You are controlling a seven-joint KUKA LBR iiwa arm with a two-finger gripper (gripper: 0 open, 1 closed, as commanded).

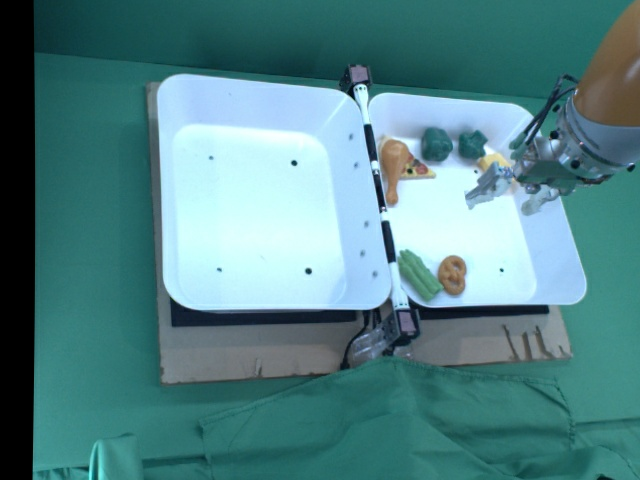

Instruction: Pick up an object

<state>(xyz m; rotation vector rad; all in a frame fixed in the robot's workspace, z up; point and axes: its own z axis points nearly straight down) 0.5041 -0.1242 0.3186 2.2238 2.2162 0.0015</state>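
The right bin (560, 268) holds several toy foods. An orange drumstick (394, 166) lies by the divider with a small pizza slice (421, 169) touching it. Two dark green broccoli pieces (436, 144) (472, 144) sit at the back. A yellow piece (492, 161) lies partly hidden under the wrist. A green pod (419, 274) and a brown pretzel (452, 274) rest near the front wall. My gripper (510, 194) hangs over the right bin's back right part, open, with nothing between its fingers (486, 185).
The left bin (175, 188) stands beside the right one, with a black-and-white bar (377, 183) running between them. Both rest on a cardboard sheet (250, 368). A fold of green cloth (400, 418) lies at the front.
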